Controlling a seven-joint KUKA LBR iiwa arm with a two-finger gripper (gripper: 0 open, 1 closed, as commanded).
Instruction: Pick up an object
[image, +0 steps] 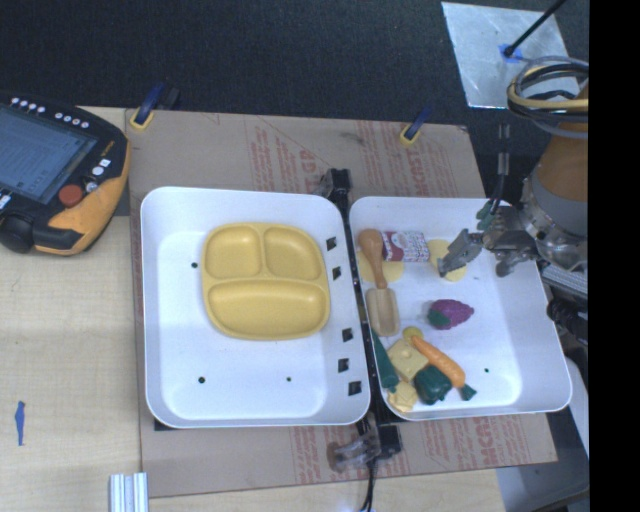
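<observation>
Toys crowd the right bin's lower left corner. I judge the yellow piece, upper right of frame, my best pick; my claw hangs over it, jaws apart.

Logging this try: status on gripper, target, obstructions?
Gripper low over right bin, fingers spread, nothing between them. Small yellow piece just beside left finger, not held. Purple toy and carrot lie apart, out of the way.
</observation>
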